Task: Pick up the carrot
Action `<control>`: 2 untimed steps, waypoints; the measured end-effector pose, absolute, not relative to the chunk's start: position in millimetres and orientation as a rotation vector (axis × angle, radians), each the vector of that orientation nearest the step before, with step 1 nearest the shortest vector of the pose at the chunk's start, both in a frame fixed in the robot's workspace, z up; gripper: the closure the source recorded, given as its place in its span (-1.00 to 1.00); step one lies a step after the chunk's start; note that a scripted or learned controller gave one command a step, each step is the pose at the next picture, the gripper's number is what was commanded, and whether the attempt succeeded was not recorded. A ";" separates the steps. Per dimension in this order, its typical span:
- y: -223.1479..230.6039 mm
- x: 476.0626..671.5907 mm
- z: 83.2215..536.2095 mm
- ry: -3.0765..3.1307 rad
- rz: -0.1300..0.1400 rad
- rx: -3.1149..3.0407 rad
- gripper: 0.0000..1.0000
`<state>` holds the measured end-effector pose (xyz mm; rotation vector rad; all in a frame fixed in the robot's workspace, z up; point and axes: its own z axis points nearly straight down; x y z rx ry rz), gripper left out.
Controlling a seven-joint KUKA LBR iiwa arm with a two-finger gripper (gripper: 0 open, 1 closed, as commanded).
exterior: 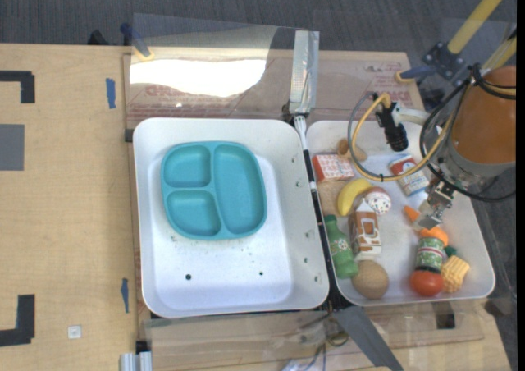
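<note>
The carrot (411, 213) shows as a small orange piece on the floor of the right bin (484, 279), in its right half. My gripper (431, 212) hangs over that bin from the right, its tip right beside the carrot's right end. Whether it touches the carrot is not clear. The grey arm with its orange band (484, 127) rises behind it.
Crowded around it in the right bin are a banana (354, 194), a red-and-white box (332, 167), a small carton (367, 231), a green bottle (339, 250), a brown potato (371, 279), a tomato (426, 282), corn (454, 271) and a green can (429, 253). The left bin (156, 279) holds a teal divided plate (215, 190).
</note>
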<state>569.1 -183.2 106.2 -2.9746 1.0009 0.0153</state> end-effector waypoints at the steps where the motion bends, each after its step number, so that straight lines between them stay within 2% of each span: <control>1: -201.3 566.8 259.8 0.801 -0.020 -3.036 1.00; 2: -216.9 508.8 209.9 0.349 0.004 -3.117 1.00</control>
